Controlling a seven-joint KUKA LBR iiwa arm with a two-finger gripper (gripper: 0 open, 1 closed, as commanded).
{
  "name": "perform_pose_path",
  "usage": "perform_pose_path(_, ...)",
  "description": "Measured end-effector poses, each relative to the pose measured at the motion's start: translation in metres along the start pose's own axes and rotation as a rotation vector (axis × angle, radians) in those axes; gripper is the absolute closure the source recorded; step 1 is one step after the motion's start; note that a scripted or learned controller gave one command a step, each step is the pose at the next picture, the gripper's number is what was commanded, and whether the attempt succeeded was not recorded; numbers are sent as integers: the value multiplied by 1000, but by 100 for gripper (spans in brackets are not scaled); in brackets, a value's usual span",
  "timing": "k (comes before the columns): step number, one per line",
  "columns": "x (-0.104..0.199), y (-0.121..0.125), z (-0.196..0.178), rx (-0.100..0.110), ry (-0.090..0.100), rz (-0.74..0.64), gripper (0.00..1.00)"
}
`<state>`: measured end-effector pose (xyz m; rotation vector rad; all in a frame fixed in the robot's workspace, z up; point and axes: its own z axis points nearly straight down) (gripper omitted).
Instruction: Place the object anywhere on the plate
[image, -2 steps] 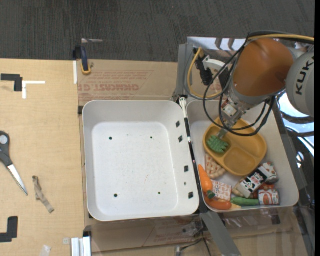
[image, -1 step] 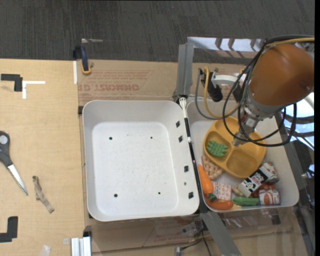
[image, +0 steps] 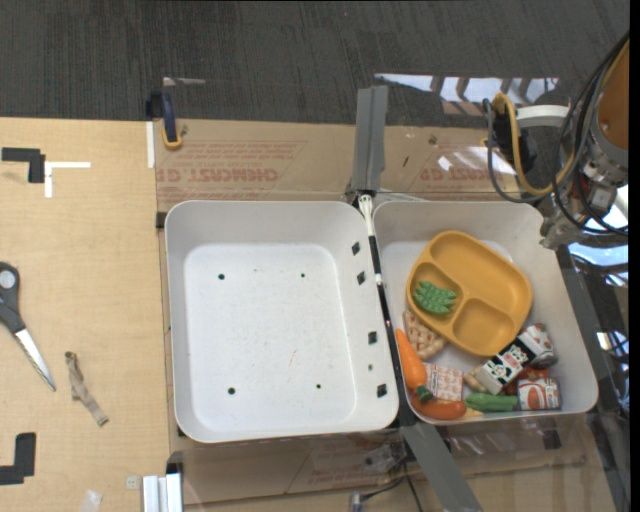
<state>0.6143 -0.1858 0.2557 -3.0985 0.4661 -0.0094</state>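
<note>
The gripper (image: 603, 190) sits up right of the plate (image: 495, 262) — a green toy (image: 436, 296) lies down-left of it; its state cannot be told.

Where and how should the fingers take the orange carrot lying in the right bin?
Grip the carrot across its thick upper half, coming straight down from above. It lies flat and slanted beside the bin's left wall, with the waffle piece close on its right, so closing across its width, at the end away from the pile below, looks least crowded.

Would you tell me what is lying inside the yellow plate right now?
A green leafy toy lies in the yellow plate's left compartment. The plate's lower edge hides part of the waffle beneath.
</note>
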Motion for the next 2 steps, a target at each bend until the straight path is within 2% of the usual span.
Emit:
perform_pose_path(1, 20, 8, 159, -2, 4, 3, 100)
perform_pose_path(2, -17, -82, 165, -2, -7, -96, 100)
